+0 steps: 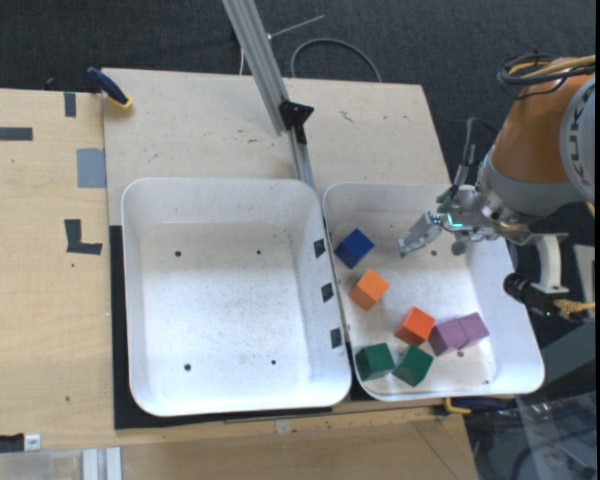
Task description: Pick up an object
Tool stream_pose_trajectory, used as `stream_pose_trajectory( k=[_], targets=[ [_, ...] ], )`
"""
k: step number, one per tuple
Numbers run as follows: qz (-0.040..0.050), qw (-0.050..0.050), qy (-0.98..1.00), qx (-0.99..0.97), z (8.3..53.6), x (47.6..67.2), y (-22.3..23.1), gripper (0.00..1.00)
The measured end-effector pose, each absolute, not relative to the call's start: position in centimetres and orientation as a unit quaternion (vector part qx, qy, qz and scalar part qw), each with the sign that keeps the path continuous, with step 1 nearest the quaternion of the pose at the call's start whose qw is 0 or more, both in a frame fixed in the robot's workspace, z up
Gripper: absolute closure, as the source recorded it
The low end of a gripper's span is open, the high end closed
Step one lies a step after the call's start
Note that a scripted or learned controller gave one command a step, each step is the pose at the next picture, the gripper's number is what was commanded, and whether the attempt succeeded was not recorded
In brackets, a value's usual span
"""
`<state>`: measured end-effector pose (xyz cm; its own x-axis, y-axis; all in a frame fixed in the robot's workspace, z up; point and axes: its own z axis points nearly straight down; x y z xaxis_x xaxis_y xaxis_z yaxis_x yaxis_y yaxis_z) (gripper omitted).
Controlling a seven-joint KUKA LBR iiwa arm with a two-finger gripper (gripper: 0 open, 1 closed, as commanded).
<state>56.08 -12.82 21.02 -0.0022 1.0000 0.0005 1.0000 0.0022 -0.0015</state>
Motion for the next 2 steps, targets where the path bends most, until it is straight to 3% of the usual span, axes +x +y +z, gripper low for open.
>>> stream_pose_trajectory(
  k=[1, 2],
  targets=[
    [0.0004, 0.001, -0.708, -0.706, 21.0, 56.1, -12.8, 0.0],
    [0.0032, 0.003, -0.707, -0.707, 12.0, 55.7, -14.0, 0.0]
  ],
)
